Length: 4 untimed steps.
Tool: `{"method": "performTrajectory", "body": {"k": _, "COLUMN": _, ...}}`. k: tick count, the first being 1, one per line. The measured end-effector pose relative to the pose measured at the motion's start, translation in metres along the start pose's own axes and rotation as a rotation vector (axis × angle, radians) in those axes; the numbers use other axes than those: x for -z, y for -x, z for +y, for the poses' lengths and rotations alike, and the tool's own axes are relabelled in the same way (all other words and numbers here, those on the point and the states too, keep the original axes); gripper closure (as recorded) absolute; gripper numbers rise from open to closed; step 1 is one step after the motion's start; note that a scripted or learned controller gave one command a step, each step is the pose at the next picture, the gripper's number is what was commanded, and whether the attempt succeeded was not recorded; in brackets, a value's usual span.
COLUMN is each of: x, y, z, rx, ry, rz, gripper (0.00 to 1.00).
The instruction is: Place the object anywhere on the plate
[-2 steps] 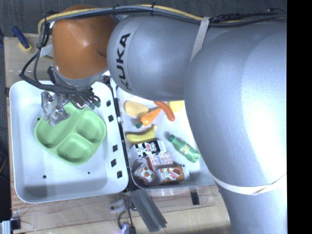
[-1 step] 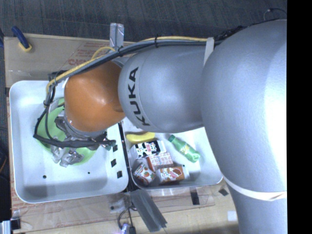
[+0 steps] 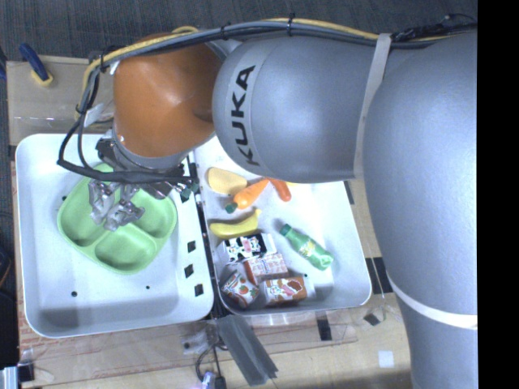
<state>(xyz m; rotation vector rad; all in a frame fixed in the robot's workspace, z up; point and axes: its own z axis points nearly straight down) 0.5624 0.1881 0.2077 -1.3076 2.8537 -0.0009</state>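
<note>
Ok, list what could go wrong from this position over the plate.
1. The gripper sits low over the green plate; I cannot make out an object between its fingers, so the place may deliver nothing.
2. This close to the plate, a further descent could press on it or shove it across the left bin.
3. The banana, carrot and green bottle lie in the right bin under the arm, so the camera cannot fully check them.
</note>
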Motion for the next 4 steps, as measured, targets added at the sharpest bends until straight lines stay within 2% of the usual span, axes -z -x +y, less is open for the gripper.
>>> {"method": "performTrajectory", "body": {"k": 1, "x": 0.0, "y": 0.0, "z": 0.0, "rx": -0.001, "ry": 0.0, "rz": 0.0, "gripper": 0.0}}
{"method": "performTrajectory", "body": {"k": 2, "x": 0.011, "y": 0.002, "z": 0.0, "rx": 0.002, "ry": -0.002, "rz": -0.003, "gripper": 1.0}}
{"method": "performTrajectory", "body": {"k": 3, "x": 0.021, "y": -0.073, "z": 0.013, "rx": 0.093, "ry": 0.0, "rz": 0.001, "gripper": 1.0}}
{"method": "performTrajectory", "body": {"k": 4, "x": -0.005, "y": 0.002, "z": -0.006, "rx": 0.414, "ry": 0.002, "rz": -0.001, "gripper": 1.0}}
